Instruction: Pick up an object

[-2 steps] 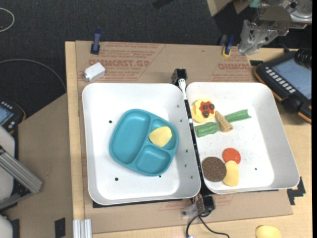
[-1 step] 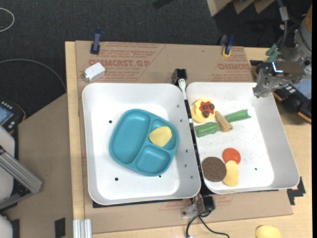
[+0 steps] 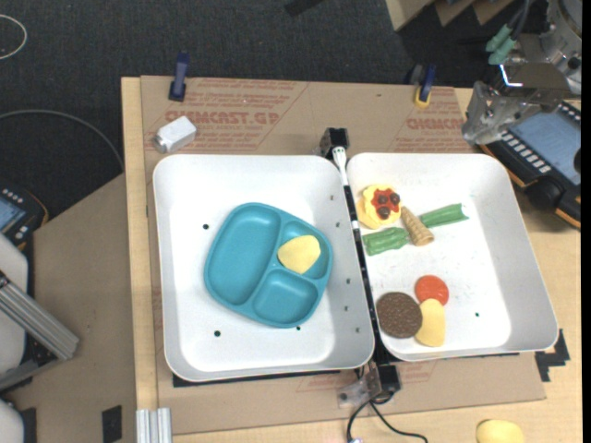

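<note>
My gripper [image 3: 499,116] hangs above the bench's back right corner, just beyond the right bin [image 3: 531,284], with nothing seen in it. In that bin lie a yellow pizza piece with red toppings [image 3: 379,204], two green pods [image 3: 441,216] [image 3: 384,240], a tan cone [image 3: 416,227], a red round piece [image 3: 431,290], a brown cookie [image 3: 399,313] and a yellow chunk [image 3: 430,326]. The left bin [image 3: 180,330] holds a blue divided plate [image 3: 245,261] with a yellow lemon-like piece [image 3: 299,254] in its right compartment.
A small white block [image 3: 174,134] lies on the cardboard behind the left bin. Blue [image 3: 178,76] and yellow [image 3: 424,85] clamps stand at the back edge. Another yellow object [image 3: 499,430] sits off the bins at the front right.
</note>
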Controlling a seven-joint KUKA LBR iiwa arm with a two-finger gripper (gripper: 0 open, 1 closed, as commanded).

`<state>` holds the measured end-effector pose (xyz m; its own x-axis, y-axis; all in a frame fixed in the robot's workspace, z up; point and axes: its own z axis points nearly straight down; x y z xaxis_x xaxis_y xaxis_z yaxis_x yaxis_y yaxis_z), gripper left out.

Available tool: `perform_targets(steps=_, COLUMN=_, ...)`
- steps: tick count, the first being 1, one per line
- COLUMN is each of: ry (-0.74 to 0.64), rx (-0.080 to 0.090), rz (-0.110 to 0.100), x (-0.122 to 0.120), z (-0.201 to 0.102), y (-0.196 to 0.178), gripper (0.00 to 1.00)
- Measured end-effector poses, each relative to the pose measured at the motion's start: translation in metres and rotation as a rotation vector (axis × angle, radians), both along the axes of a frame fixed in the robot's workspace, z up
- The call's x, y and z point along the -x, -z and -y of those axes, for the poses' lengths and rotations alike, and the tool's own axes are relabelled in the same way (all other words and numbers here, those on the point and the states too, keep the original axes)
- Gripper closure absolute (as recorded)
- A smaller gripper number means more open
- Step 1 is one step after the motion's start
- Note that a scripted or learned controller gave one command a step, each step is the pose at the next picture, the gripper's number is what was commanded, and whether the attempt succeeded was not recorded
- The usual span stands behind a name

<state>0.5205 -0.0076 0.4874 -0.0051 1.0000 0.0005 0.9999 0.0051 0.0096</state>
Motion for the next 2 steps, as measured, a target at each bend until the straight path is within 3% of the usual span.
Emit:
perform_targets(steps=1, ry=0.006, rx=0.0, rz=-0.014, x=0.027, z=-0.002, y=0.083, gripper=1.0)
perform_targets(steps=2, ry=0.001, rx=0.0, rz=-0.008, x=0.041, z=-0.097, y=0.076, gripper=1.0)
